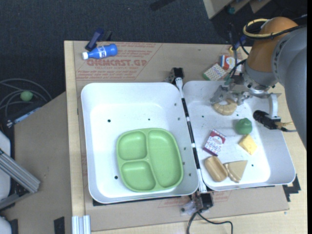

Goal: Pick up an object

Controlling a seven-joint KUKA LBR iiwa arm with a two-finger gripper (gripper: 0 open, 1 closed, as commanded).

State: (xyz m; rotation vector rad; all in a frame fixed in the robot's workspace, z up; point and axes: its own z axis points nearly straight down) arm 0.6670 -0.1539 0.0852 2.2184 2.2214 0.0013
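The gripper [229, 97] hangs low over the tan bun [225, 108] near the far edge of the right bin [278, 172]; I cannot tell how its fingers stand. The rounded bun could slip aside if they close off-centre.

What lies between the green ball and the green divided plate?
In the camera view, a small red-and-white packet lies between the green ball and the green divided plate, along with the bins' adjoining rims.
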